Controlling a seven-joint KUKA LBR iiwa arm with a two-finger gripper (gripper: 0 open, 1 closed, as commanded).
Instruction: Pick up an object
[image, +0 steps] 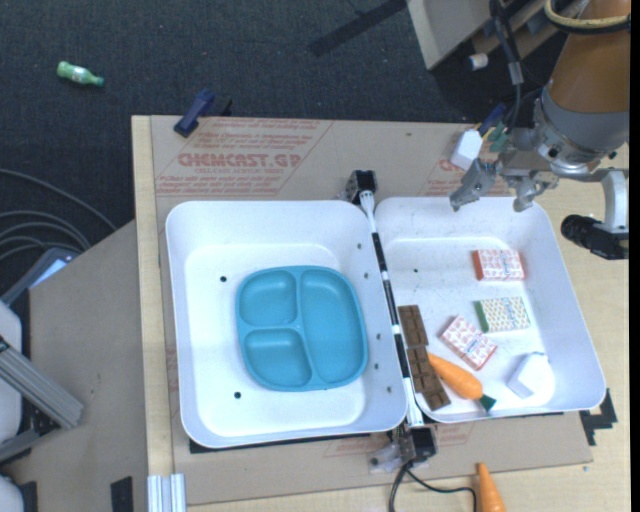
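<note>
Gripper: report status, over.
Gripper open, holding nothing, above far edge of right bin. Carrot, three small boxes, chocolate bar untouched in the bin. Nothing blocking them.

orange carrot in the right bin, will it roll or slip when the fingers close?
The orange tapered toy carrot looks round and smooth, so it may roll or squirt out along its taper. It looks like light, stiff plastic. It lies against the brown chocolate bar, which may shift too.

The grey two-finger gripper (496, 195) hangs open over the right shallow white bin's (570, 330) far rim, holding nothing. A blue plastic divided plate (300, 327) lies in the left white bin (190, 300).
</note>
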